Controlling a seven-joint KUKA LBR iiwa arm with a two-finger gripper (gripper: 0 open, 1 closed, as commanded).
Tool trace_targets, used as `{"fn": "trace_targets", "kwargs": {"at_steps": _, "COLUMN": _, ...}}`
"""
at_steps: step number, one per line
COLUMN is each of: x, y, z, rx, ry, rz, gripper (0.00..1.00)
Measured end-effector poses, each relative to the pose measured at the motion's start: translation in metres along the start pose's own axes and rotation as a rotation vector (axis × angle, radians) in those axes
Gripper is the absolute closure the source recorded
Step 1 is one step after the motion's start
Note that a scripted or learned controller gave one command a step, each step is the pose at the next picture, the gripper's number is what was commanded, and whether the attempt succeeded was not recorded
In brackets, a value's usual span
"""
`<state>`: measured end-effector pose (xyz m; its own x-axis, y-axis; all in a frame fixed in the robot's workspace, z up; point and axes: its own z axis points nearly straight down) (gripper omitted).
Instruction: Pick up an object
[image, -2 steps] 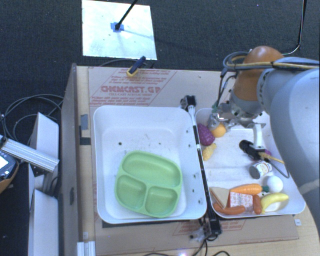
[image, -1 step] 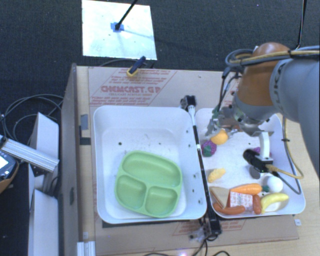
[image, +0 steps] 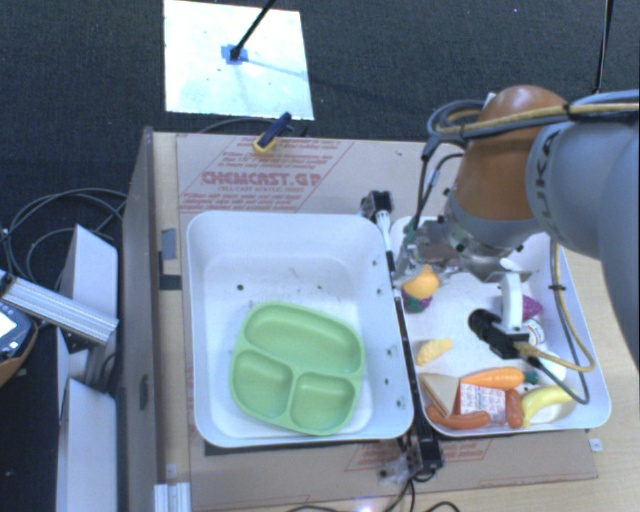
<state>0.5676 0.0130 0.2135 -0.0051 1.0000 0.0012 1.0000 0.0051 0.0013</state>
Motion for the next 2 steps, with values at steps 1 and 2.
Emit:
{"fn": "trace_targets", "kwargs": {"at_steps": 1, "x": 0.042, "y": 0.028, "z": 0.03, "rx": 0.001, "ry": 0.0, "rz": 0.001, "gripper": 1.0}}
{"fn": "trace_targets", "kwargs": {"at_steps": 2, "x": 0.106, "y": 0.054, "z": 0.004, "rx": -0.001, "ry": 0.0, "rz": -0.001, "gripper": 1.0}}
